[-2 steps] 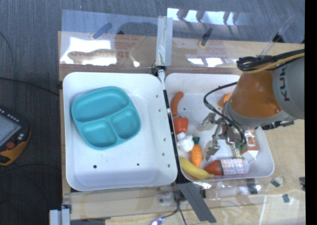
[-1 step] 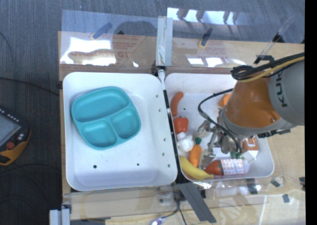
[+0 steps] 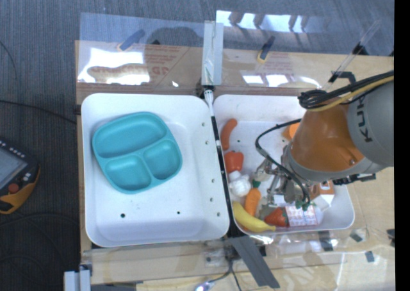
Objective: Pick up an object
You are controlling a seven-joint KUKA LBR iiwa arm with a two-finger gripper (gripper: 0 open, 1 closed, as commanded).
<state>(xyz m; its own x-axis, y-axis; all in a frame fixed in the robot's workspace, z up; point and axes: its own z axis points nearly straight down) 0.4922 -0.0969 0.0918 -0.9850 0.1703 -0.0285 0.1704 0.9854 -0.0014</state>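
My end effector (image 3: 285, 199) hangs low inside the right bin (image 3: 343, 216), down among the toy food at its front half. Whether it is spread or pressed together I cannot tell (the metal parts and cables around my wrist blur into the clutter there). Nothing shows clearly pinched.

Just to the left of it stands an orange carrot (image 3: 253, 201), and below that a yellow banana (image 3: 248, 220) lies along the bin's front wall. A red strawberry (image 3: 277, 217) and a small pink-and-white box (image 3: 301, 215) sit right under my wrist. Further left, a white garlic bulb (image 3: 239, 186) touches a red pepper (image 3: 234, 161), with another orange piece (image 3: 227, 133) near the back.

The left bin (image 3: 128, 219) carries a teal divided plate (image 3: 136, 150), well apart from me, on the counter (image 3: 282, 65).
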